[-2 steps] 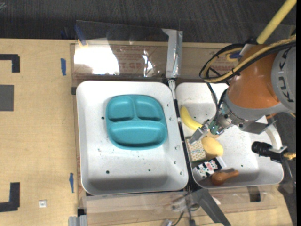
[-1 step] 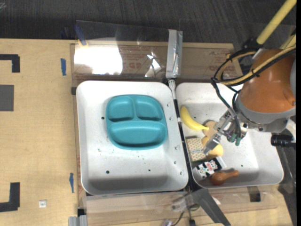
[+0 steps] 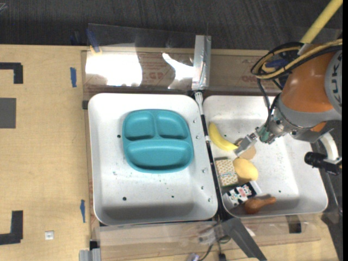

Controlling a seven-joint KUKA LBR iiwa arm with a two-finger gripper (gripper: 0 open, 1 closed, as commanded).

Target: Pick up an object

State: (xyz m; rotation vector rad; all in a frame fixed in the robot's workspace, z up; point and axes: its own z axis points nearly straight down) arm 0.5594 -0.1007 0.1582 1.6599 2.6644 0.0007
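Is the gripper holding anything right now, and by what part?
Cannot be told: the gripper sits low beside the banana and a yellow fruit, with nothing visibly between its fingers.

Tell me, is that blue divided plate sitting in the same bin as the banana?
No. The blue divided plate lies alone in the left bin, while the banana lies in the right bin with the other small items.

Banana (image 3: 219, 138): yellow, curved, lying flat at the right bin's (image 3: 288, 200) left wall; lemon-like yellow fruit (image 3: 246, 169): rounded, just below the banana's tip; patterned card (image 3: 225, 171): flat, touching the fruit's left side; brown piece (image 3: 259, 203), possibly a drumstick toy: near the front rim; small black-and-white printed item (image 3: 240, 192) beside it.
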